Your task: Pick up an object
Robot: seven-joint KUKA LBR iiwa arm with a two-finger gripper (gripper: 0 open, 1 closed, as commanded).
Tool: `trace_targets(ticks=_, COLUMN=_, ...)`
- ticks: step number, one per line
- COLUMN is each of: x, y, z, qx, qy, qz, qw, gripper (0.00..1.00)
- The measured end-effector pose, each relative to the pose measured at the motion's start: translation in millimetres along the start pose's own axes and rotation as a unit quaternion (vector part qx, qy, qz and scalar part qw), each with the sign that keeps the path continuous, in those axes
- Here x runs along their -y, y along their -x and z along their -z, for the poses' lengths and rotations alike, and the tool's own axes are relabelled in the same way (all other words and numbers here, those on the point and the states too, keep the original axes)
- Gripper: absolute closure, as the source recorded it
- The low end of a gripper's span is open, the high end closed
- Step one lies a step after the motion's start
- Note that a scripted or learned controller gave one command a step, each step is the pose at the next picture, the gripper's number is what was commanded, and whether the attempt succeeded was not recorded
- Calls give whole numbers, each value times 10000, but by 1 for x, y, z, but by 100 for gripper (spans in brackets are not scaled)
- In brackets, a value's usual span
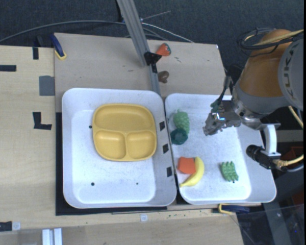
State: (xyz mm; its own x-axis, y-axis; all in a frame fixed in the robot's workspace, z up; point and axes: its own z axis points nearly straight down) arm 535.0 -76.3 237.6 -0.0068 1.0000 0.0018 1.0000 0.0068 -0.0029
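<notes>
At the near edge of the right bin [260, 190] lie a banana [196, 174] touching an orange block [186, 165], and, apart from them toward the arm's side, a small green ridged toy [229, 171]. Farther back, against the wall shared with the left bin [71, 137], a light green knobbly piece [181, 120] sits touching a dark teal piece [179, 136]. The left bin bears a yellow divided plate [124, 131]. The gripper [212, 126] hangs over bare floor in the right bin's middle, its fingers pointing down with nothing seen between them; how far they are parted cannot be told. Judgement: no object is yet picked. The green pair lies just beside the fingers, toward the dividing wall; the ridged toy is nearer the viewer and stands isolated, so it is the cleaner target. Centre over one item before descending, and keep clear of the wall.
</notes>
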Motion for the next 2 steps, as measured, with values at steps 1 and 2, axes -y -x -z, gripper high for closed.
trace_targets(ticks=1, x=-14, y=-56, z=-3, qx=1, qy=6, qz=4, qw=10000, gripper=100)
trace_targets(ticks=2, x=-14, y=-107, z=-15, qx=6, qy=-6, qz=-2, qw=10000, gripper=100)
